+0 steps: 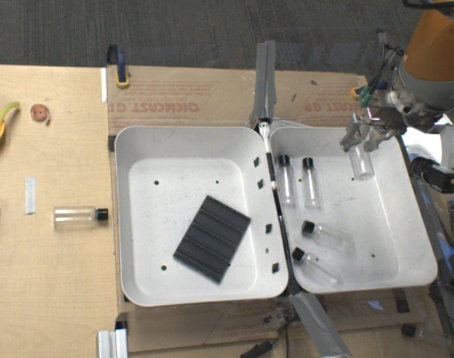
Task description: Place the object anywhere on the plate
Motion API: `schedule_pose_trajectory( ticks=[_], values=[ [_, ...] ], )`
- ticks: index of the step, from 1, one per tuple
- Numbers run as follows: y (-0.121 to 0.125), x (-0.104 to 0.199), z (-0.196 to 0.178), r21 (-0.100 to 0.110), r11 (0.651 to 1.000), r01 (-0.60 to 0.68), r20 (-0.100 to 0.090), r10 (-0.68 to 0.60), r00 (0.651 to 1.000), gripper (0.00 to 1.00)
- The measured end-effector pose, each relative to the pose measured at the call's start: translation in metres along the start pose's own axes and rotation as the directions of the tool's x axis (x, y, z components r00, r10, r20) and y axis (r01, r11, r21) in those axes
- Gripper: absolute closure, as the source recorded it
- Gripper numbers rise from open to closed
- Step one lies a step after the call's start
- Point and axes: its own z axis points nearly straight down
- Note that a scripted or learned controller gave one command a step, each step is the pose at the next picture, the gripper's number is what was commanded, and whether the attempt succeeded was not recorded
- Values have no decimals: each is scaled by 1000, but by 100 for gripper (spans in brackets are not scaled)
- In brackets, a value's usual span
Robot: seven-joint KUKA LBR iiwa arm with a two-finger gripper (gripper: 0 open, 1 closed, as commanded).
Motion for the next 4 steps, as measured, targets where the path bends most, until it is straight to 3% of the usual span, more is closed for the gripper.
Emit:
schedule_pose_trajectory(
  ticks=[1,2,3,4],
  values=[
    [-62,98,87,0,960,279,0,-279,960,100],
    [42,153,80,-1,957,289,1,-289,957,100],
    [-55,268,82,-1,880,474,2,-474,880,100],
    [-107,296,149,2,831,556,1,-556,831,100]
  ],
)
